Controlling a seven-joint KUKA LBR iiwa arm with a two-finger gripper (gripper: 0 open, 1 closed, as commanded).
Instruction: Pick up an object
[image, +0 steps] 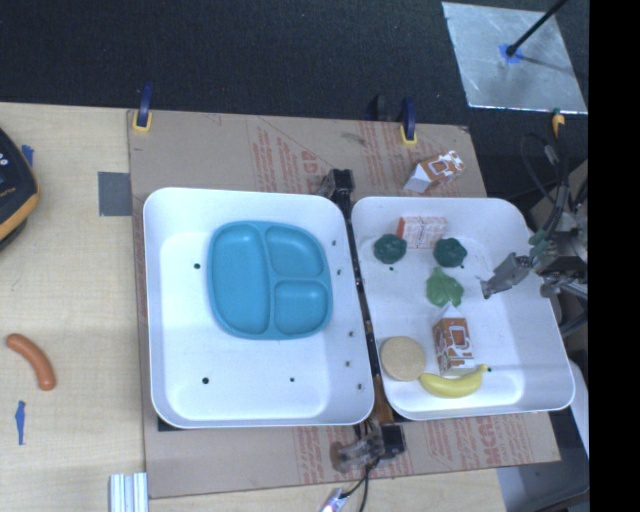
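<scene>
Likely to go wrong in the camera view: crowded items in the right bin (540, 385), with banana (452, 383) touching carton (453, 345) and round cookie (403, 358) just beside, so a descent could nudge two at once or close on nothing. Hovering at the bin's right side, pincer (500, 278) holding nothing visible; cannot tell its state. Nearest pick, the green vegetable (444, 289), just left of it, the others further left and nearer the front.

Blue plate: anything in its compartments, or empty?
Empty. The blue plate in the left bin shows three bare compartments; the food items, such as the banana, lie in the right bin.
</scene>
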